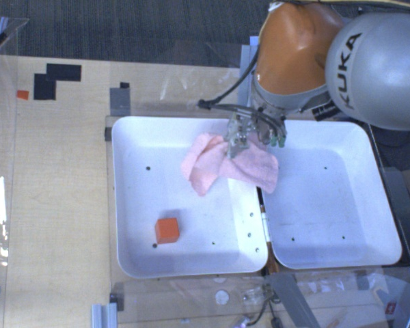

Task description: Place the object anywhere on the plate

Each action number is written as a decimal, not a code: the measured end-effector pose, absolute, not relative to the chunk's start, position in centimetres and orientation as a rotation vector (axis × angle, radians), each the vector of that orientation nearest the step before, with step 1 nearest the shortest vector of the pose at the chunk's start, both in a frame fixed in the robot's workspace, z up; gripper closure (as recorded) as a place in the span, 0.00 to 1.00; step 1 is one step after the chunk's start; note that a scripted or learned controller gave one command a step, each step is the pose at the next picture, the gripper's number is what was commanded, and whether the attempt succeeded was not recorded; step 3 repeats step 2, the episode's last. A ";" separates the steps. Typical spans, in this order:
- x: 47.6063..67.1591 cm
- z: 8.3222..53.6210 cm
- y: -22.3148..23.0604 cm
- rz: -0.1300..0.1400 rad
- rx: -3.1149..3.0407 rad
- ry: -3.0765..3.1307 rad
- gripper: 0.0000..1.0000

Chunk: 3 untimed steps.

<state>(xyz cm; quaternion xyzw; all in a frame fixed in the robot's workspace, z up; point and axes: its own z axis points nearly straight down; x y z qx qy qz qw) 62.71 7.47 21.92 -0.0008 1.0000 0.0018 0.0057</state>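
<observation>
A pink cloth (206, 162) lies crumpled at the back of the left bin (133, 190), and its right part drapes over the divider into the right bin (335, 203). My gripper (234, 147) comes straight down onto the cloth's middle. The fabric bunches up between its fingers, so it is shut on the cloth. A small orange block (167, 230) rests on the floor of the left bin near the front, well apart from the gripper.
The grey arm with its orange band (294, 46) hangs over the back of the right bin. Black and orange markers (51, 80) sit on the wooden bench (55, 203) to the left of the bins.
</observation>
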 end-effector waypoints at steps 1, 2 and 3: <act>61.2 22.5 12.4 0.007 -0.010 3.130 1.00; 61.2 22.5 12.4 0.007 -0.009 3.130 0.00; 61.2 22.5 12.4 0.007 -0.009 3.130 0.00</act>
